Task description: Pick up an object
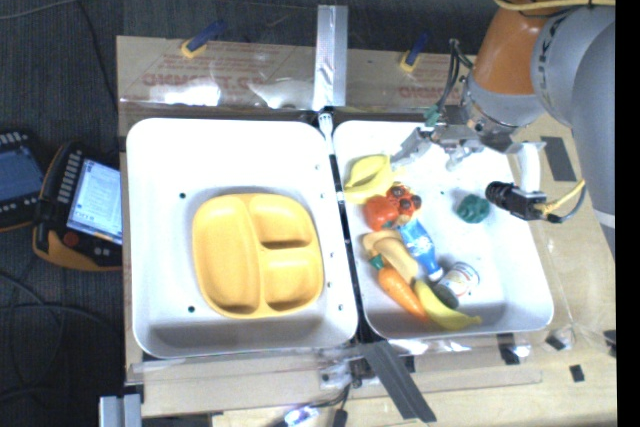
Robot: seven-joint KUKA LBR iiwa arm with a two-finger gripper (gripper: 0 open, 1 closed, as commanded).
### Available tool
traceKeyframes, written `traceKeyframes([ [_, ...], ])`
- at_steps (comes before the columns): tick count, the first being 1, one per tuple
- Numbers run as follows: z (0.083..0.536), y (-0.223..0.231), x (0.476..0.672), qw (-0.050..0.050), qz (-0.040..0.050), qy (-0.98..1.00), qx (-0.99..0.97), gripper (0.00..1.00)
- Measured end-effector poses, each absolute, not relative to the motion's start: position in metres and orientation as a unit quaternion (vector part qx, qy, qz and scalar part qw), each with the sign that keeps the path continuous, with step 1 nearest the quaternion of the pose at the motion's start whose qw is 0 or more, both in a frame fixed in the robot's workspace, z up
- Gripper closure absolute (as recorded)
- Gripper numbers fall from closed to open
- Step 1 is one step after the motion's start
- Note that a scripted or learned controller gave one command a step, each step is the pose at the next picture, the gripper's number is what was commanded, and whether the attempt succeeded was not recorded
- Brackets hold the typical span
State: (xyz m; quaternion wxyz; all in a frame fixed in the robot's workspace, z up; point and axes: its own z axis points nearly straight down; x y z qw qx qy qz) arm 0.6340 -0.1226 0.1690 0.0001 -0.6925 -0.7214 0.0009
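The right bin (520, 305) holds a cluster of toy foods. A yellow piece (365, 172) lies at its upper left, with a red item (390, 207) just below it. Further down are a blue bottle (420, 247), a tan piece (388, 251), an orange carrot (400, 291), a banana (447, 312) and a small silver can (461, 276). A green lump (472, 208) sits apart on the right. My gripper (437, 152) hangs over the bin's far edge, above and right of the yellow piece. Its fingers are spread, with nothing between them.
A yellow divided plate (258, 253) lies in the left bin (160, 165). A black cylinder with a yellow cable (512, 198) juts from the arm over the right bin's right side. A metal divider (331, 45) stands behind the bins. A handheld pendant (80, 207) rests left of the bench.
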Motion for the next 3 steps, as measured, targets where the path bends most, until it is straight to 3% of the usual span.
traceKeyframes([
  [1, 0.090, -0.121, 0.610, -0.005, -0.0025, -0.717, -0.697, 0.00],
  [2, 0.100, -0.121, 0.610, -0.004, -0.0036, -0.717, -0.697, 1.00],
  [3, 0.195, -0.080, 0.599, 0.000, 0.0010, -0.668, -0.744, 1.00],
])
